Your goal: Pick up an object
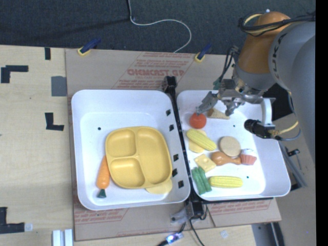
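My gripper (218,105) hangs over the back of the right bin (271,186) with its two fingers spread open and nothing between them. A red tomato (198,120) lies just below its left finger (206,104). A pale beige wedge (219,115) rests on the bin floor right under the gap. Further forward in the same bin are a yellow corn piece (201,140), a round tan bun (230,146), a drumstick (224,159), a cheese slice (204,163), a green pickle (200,181) and a corn cob (225,181).
The left bin (84,111) holds a yellow divided plate (138,155), an orange carrot (103,173) by its left side, and a pale yellow slice (160,188) poking out from under it. A black divider (177,132) separates the bins. The arm's black fitting (259,128) overhangs the right bin's far side.
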Tool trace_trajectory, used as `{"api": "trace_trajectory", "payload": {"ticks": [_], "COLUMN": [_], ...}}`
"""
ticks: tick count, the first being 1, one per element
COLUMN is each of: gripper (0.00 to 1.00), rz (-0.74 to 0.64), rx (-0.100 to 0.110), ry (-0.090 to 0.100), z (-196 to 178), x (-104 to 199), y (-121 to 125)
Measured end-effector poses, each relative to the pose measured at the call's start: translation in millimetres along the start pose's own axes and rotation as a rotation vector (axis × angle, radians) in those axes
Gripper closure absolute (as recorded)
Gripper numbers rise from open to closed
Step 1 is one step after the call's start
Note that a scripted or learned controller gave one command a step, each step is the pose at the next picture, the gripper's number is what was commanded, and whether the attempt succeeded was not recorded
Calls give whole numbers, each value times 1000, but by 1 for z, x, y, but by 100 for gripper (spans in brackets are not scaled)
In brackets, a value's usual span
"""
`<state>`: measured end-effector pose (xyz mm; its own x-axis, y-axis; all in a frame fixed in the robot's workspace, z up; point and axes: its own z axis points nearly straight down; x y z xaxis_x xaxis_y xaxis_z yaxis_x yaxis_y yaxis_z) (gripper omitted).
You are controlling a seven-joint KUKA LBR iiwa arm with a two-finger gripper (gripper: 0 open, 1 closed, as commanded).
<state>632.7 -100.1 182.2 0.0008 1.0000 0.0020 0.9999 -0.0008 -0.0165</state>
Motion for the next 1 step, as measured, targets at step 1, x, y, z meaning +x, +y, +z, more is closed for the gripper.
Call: {"api": "trace_trajectory", "payload": {"ticks": [1], "gripper": [0], "rz": [-3], "rx": [-15], "ry": [-2], "z": [-9], "x": [0], "y": [3]}}
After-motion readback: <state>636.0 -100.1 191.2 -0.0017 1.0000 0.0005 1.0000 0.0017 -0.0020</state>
